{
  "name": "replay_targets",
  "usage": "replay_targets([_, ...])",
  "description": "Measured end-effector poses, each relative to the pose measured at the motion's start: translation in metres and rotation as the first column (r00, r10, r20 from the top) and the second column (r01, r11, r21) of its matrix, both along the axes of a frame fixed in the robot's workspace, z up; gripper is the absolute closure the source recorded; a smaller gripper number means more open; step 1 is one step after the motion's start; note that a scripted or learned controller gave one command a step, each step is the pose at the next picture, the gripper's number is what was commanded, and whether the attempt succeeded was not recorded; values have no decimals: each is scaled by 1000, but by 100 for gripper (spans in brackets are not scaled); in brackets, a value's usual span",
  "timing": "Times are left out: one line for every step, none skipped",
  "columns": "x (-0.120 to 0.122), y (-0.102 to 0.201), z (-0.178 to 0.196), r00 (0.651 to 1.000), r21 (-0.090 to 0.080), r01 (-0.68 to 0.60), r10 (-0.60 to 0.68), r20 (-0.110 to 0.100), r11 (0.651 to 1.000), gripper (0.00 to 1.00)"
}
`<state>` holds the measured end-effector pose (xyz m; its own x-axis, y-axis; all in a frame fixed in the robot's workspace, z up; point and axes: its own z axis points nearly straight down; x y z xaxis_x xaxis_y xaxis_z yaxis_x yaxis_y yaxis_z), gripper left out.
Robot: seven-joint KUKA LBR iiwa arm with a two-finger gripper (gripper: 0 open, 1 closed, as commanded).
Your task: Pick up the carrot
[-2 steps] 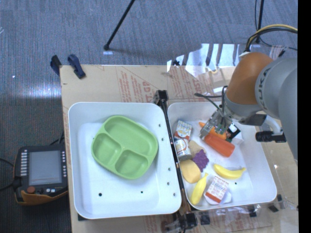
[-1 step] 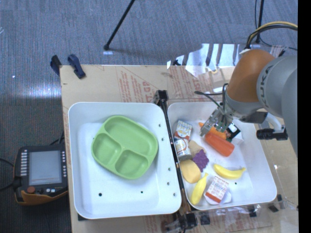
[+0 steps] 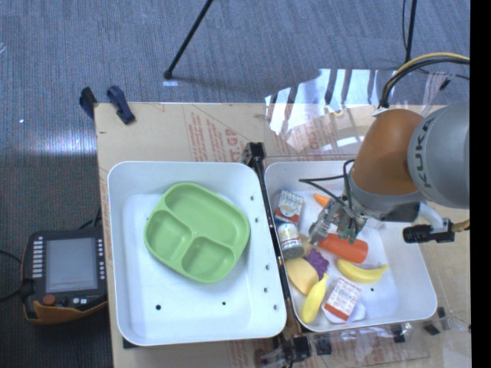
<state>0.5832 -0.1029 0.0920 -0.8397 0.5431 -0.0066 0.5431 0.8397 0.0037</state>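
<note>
Crowded on the right: the right bin (image 3: pixel 418 278) packed with small things, little free floor apart from a white patch toward its far right corner. Carrot (image 3: pixel 343 246) lying flat near the middle of that bin, orange, pointing roughly left to right, directly under the gripper (image 3: pixel 337 225). Gripper low over the carrot's left end, touching or just above it; cannot tell whether the fingers are spread or pressed together, and nothing plainly seen between them. Arm (image 3: pixel 399 163) reaching in from the right, its orange band bulking over the bin's upper half and hiding the rim there. Just below the carrot, a banana (image 3: pixel 362 271); left of that a purple piece (image 3: pixel 317 263), a yellow lump (image 3: pixel 301 276) and a long yellow piece (image 3: pixel 314 300); a small red and white packet (image 3: pixel 342 299) near the front rim. Up along the left wall, a small can (image 3: pixel 289 236) and another packet (image 3: pixel 289 204), tight against the divide between the 2 bins. Far more room on the left: the left bin (image 3: pixel 130 297) carrying just 1 green plate (image 3: pixel 197 231) with 3 compartments, wide white floor around it. Beneath both, a brown board (image 3: pixel 184 133) with 2 clamps (image 3: pixel 119 104) at its far left corner. Grey carpet beyond, a handheld controller (image 3: pixel 67 274) on the floor at left, thin stand legs (image 3: pixel 196 25) at the top.
</note>
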Motion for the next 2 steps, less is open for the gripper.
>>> replay_targets([50, 53, 102, 997, 3, 71, -71, 6, 997, 100])
replay_targets([39, -19, 66, 981, 0, 192, -192, -10, 981, 100])
